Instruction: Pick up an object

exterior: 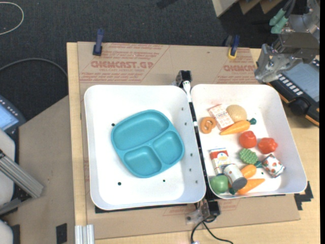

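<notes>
Two shallow white bins are seen side by side on a cardboard-covered bench (152, 60). In the left bin (96, 136) a teal divided plate (147, 142) is laid, its three compartments facing up. The right bin (284, 116) is crowded with small toy foods. Near its far left a pretzel (206, 124) is set just beside a small red-and-white carton (221, 116), and a tan potato-like piece (236, 111) is placed against a carrot (236, 126) that lies at a slant. Further toward the near edge two red tomato-like pieces (248, 139) are found near each other, with a green ridged vegetable (248, 156) just below them. A second small box with a red top (219, 158) is set beside a small can (234, 174), and a green apple (219, 183) is tucked into the near left corner, touching a second carrot (250, 185). A small red-and-white spotted piece (273, 165) (its exact kind cannot be told) is seen at the right side.

The gripper (264, 71) is held above the far right corner of the right bin, clear of all the objects; whether it is wide or narrow cannot be told. Two clamps are fixed on the far edge of the bench, a blue one (97, 42) and a yellow-tipped one (233, 47).
</notes>
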Controlling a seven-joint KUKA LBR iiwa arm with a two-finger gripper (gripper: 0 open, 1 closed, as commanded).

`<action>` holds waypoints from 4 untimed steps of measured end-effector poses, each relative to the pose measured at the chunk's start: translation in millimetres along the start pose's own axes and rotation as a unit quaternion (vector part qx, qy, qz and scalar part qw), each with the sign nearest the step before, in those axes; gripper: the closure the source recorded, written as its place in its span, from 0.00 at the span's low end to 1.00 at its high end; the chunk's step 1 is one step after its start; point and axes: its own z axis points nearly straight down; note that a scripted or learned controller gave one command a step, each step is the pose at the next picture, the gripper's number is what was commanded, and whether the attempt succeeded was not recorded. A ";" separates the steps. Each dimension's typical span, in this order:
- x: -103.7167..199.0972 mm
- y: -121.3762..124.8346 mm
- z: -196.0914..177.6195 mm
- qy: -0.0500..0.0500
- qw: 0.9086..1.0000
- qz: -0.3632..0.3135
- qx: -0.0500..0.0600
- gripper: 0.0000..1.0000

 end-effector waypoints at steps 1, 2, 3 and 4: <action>-92.4 -0.9 4.1 -0.002 1.000 0.007 0.004 1.00; 16.2 -0.5 4.4 0.000 1.000 -0.004 0.005 1.00; 27.2 -0.7 19.4 -0.001 1.000 0.000 0.007 1.00; -3.2 -4.2 193.4 -0.002 1.000 0.004 0.015 1.00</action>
